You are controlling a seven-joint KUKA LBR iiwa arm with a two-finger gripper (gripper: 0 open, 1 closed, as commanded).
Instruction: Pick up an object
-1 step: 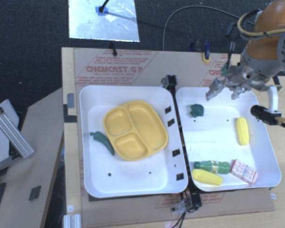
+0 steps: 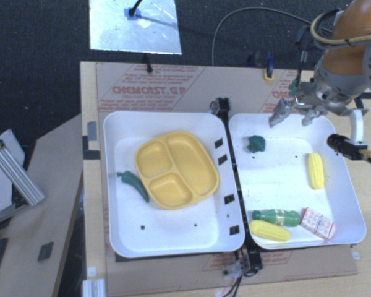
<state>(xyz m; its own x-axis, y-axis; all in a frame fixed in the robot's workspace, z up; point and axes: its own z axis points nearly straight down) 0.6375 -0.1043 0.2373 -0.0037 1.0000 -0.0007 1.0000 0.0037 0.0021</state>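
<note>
While the grey two-finger gripper (image 2: 294,112) hangs over the far edge of the right-hand shallow white bin (image 2: 352,212), its fingers are spread and grasp nothing. Candidate objects lie loose on that bin's floor, well apart from one another, which leaves room for fingers to descend around any one: a small dark-green lumpy toy (image 2: 256,143) nearest the gripper, a yellow plastic corn cob (image 2: 316,170) toward the right wall, and, along the near wall, a green plastic bottle (image 2: 276,216), a second yellow corn cob (image 2: 269,230) just beside it, and a red-and-white carton (image 2: 316,223). The left-hand white bin (image 2: 120,228) holds a yellow three-compartment plastic tray (image 2: 175,169) with a dark-green pepper-shaped toy (image 2: 134,184) against its left rim. Judged from position, the green lumpy toy is the likeliest target.
</note>
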